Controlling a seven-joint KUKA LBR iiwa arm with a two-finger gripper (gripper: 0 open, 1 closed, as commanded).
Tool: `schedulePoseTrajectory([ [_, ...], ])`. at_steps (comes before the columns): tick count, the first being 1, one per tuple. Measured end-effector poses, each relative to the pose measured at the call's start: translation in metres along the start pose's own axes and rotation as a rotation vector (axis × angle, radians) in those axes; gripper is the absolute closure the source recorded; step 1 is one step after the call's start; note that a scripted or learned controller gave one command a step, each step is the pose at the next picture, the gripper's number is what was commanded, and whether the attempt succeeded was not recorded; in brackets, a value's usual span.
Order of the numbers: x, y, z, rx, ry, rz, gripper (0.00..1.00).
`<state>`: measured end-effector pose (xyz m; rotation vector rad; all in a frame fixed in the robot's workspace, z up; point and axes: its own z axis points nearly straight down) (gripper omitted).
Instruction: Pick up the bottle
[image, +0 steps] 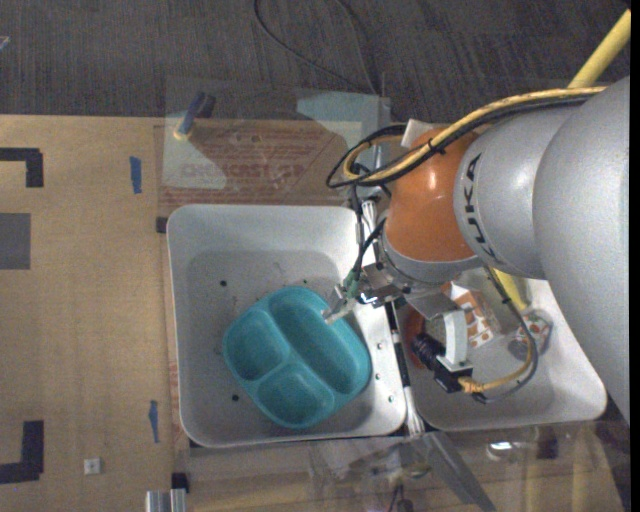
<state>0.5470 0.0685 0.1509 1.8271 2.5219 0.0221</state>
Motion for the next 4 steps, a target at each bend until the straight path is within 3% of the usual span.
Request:
schedulePoseTrajectory([
  [1, 0.0075, 0.0048, 0.0021, -0.016, -0.003, 0.195, 0.00],
  [4, 0.0100, 0.0071, 0.0023, -0.023, -0.001, 0.303, 0.00],
])
